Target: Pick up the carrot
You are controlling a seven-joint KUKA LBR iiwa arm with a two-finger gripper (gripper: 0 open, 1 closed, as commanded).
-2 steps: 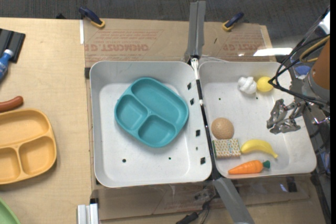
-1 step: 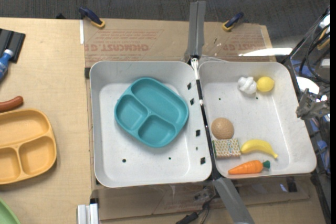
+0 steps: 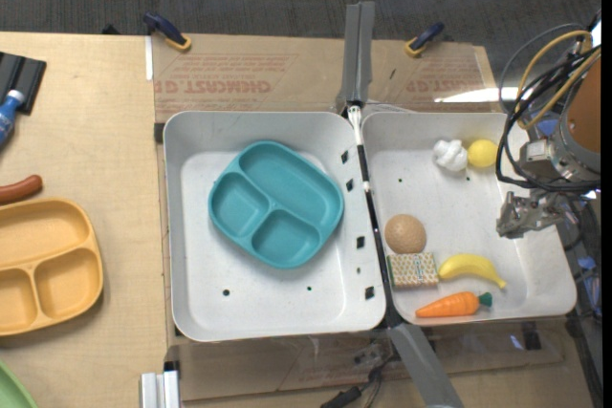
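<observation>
The carrot (image 3: 449, 305), orange with a green stub at its right end, lies flat near the front edge of the right bin (image 3: 459, 205). My gripper (image 3: 521, 219) hangs at the bin's right side, well above and to the right of the carrot. A yellow banana (image 3: 472, 268) lies between the two. Nothing shows in the gripper's grasp.
A brown ball (image 3: 405, 233) and a speckled block (image 3: 413, 270) sit left of the banana. A white lump (image 3: 449, 155) and a lemon (image 3: 483, 154) rest at the bin's back. The left bin (image 3: 191, 301) holds a teal divided plate (image 3: 276, 203). Cables (image 3: 535, 100) loop above the wrist.
</observation>
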